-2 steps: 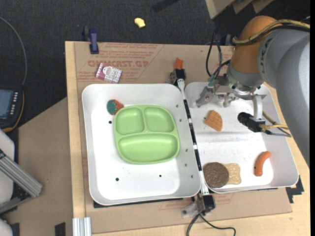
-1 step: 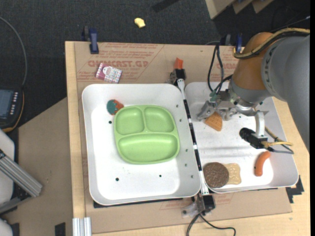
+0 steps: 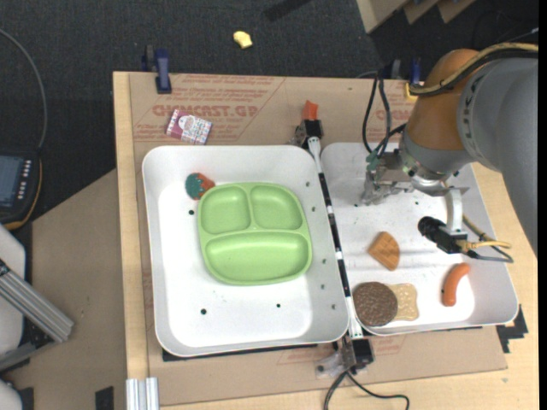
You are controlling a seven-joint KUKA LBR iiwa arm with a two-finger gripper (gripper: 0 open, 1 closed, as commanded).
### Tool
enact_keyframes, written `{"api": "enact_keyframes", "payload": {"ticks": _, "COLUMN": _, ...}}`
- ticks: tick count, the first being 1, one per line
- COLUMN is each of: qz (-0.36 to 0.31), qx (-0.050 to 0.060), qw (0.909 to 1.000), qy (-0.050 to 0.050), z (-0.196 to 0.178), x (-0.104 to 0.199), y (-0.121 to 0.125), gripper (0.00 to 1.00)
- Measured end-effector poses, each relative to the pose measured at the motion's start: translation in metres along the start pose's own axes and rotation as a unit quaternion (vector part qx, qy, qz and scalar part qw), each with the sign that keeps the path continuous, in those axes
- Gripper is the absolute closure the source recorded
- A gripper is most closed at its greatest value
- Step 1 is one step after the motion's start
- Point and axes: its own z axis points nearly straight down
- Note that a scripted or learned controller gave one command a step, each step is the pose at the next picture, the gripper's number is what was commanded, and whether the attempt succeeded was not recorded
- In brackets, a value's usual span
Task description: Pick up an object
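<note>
Dark carpet (image 3: pixel 77 24) surrounds a brown bench (image 3: pixel 128 229) that carries two shallow white bins side by side.

From the camera view, the gripper (image 3: pixel 380 188) hangs over the far part of the right bin (image 3: pixel 359 229), below the arm's orange band (image 3: pixel 438 114). Whether it is released or clenched cannot be told at this angle, and nothing can be seen held in it.

The things to pick lie nearer the camera than the gripper, all apart from it. An orange wedge (image 3: pixel 385 250) sits closest, straight below it in the view. A round brown patty (image 3: pixel 374 303) lies further on, touching a tan cracker (image 3: pixel 408 301) on its right. An orange-red sausage (image 3: pixel 455 284) lies well off to the gripper's lower right.

Left of the gripper, the left bin (image 3: pixel 171 297) holds a green divided plate (image 3: pixel 253 233), with a small red-and-green piece (image 3: pixel 199 184) at its far left corner.
</note>
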Motion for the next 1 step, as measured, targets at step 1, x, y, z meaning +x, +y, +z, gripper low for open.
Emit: {"api": "enact_keyframes", "payload": {"ticks": 1, "qz": 0.000, "qx": 0.000, "qw": 1.0000, "qy": 0.000, "z": 0.0007, "x": 0.0000, "y": -0.0003, "gripper": 0.00}}
